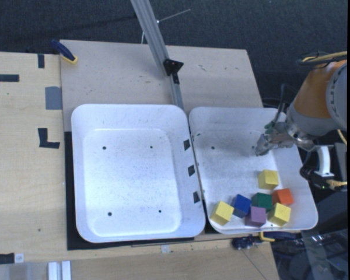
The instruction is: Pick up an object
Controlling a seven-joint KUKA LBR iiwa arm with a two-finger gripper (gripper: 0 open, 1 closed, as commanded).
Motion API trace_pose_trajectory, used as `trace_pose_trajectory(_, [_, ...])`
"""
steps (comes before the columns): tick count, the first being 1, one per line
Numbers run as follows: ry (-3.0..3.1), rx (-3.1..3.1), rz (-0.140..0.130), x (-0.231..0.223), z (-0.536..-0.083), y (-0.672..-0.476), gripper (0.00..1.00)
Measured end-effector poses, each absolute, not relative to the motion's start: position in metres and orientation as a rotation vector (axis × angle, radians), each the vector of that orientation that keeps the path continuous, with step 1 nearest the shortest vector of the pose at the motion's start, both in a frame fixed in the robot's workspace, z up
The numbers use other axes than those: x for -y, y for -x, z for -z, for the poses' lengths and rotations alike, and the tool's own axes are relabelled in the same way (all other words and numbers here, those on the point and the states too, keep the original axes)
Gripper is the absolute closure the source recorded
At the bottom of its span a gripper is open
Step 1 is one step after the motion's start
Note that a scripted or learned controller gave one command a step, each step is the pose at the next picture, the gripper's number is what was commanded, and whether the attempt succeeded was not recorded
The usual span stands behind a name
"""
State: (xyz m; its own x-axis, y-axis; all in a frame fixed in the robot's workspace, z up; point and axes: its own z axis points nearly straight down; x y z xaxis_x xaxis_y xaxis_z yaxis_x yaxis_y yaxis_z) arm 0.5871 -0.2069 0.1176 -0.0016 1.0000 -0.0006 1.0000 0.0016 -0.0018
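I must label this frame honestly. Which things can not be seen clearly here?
- Pincer, camera view: small and blurred over the right bin; its grip cannot be judged.
- Green block: partly covered by the purple block and its neighbours.
- Arm: cut off at the right edge.

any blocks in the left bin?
No. All the blocks sit in the right bin, clustered at its near right corner; the left bin shows bare white floor.

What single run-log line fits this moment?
gripper: over right bin | holding: nothing seen | blocks: clustered in near corner
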Motion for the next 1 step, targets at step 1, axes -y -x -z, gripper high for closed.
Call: trace_pose_trajectory(1, [2.223,2.228,0.004,0.2039,-0.1805,-0.5915,1.00])
